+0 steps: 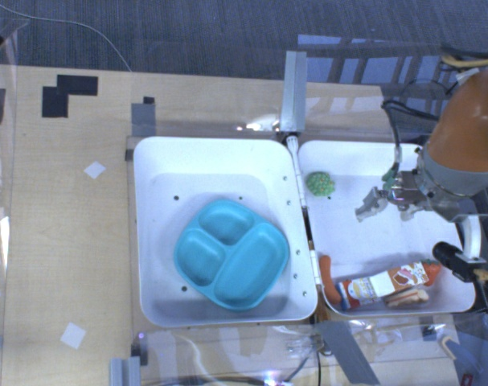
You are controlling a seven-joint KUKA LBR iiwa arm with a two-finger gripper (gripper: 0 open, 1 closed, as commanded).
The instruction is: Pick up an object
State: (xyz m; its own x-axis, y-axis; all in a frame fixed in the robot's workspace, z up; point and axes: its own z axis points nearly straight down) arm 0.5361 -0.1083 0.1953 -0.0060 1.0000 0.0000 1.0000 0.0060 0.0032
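In the camera view, you see two white bins side by side on the counter (59, 240). The left bin (151, 215) holds one item: a blue divided plate (231, 253) with three compartments, lying flat near the bin's middle and reaching toward its front right part. Bare floor surrounds it on the left and rear sides.

The right bin (348, 155) holds the candidate objects. A small green ball (321, 183) sits in its rear left corner, close to the wall shared by the two bins. Along the front wall lie several items packed together: a red-orange piece (325, 270) against the left wall, a packet with a red and white label (388, 283) lying on its side, and a tan piece (406, 298) just beneath it (their exact borders are hard to separate).

The arm (469, 135) enters from the right, its orange band over the bin's right rear part. The pincer (386, 199) hangs above the bin's middle, right of the green ball and apart from it, behind the front row of items. Whether its fingers are spread or closed you cannot tell, and nothing is seen between them.

Open room: the middle of the right bin, between ball and front row, is bare. A dark cable (392, 127) loops beside the arm near the rear rim.
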